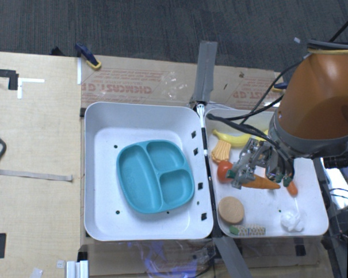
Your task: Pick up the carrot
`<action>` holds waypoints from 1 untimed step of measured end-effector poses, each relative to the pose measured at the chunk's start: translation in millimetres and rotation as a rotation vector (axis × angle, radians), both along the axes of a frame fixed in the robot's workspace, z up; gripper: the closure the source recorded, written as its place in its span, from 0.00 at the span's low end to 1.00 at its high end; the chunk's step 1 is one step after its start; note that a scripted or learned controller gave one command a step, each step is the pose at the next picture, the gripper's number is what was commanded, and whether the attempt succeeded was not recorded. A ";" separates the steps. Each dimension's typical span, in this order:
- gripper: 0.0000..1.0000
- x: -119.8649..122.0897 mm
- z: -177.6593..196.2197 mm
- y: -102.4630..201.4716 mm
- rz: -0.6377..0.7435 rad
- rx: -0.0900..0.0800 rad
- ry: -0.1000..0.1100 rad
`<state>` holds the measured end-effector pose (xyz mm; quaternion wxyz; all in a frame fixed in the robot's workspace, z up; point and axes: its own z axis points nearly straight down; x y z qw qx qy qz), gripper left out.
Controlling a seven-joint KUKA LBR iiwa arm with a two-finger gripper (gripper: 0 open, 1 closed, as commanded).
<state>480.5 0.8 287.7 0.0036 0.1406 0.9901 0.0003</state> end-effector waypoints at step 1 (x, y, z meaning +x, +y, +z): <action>0.00 0.0 0.0 -0.1 0.000 0.000 0.000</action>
